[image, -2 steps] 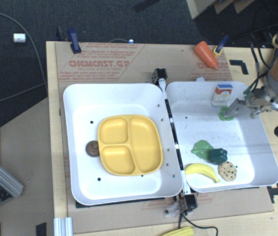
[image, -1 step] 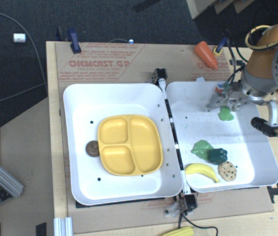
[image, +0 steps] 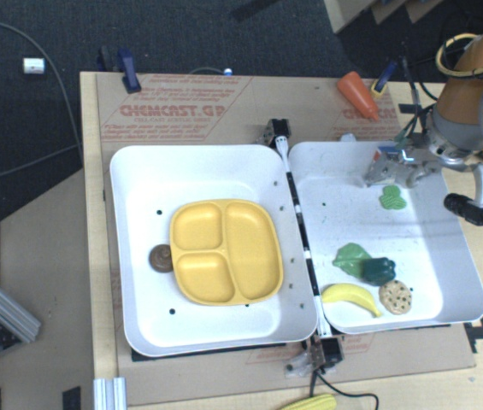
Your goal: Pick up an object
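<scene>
Looking down on the tabletop (image: 173, 114), you see the claw (image: 385, 176) low in the far part of the right bin (image: 455, 254), reaching in from the right. You cannot tell how its jaws stand. Just beside it on the near side lies a small, pale green, ruffled piece (image: 392, 198); whether they touch is unclear. Nearer you in that bin sit a light green leafy piece (image: 350, 255) touching a dark green lump (image: 379, 270), a yellow banana (image: 350, 297) and a round speckled cookie (image: 395, 296). The left bin (image: 138, 229) holds a yellow divided plate (image: 224, 251) with a brown disc (image: 161, 258) at its left edge.
</scene>
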Action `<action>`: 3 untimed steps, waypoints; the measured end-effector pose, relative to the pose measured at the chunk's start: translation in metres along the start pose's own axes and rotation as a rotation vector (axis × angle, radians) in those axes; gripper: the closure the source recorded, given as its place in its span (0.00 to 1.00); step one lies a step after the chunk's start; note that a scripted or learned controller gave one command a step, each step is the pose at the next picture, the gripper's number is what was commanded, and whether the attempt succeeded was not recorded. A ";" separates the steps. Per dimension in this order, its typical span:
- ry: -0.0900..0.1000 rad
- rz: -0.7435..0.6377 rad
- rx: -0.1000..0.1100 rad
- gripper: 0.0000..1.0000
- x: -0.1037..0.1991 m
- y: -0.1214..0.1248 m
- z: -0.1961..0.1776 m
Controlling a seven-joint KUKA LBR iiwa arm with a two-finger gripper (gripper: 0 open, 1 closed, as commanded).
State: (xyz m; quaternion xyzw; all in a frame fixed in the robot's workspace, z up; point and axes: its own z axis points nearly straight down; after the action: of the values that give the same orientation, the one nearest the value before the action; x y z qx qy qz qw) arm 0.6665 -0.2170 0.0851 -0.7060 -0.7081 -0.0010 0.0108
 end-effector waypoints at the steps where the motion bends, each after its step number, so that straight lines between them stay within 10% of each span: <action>1: -0.018 0.003 -0.015 0.00 -0.006 -0.047 -0.048; 2: -0.017 0.002 -0.015 0.00 0.011 -0.005 0.001; 3: -0.009 -0.001 -0.015 0.00 -0.002 -0.030 -0.001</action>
State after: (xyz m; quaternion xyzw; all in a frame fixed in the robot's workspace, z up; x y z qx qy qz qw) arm 0.6363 -0.2190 0.0860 -0.7057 -0.7085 -0.0034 0.0022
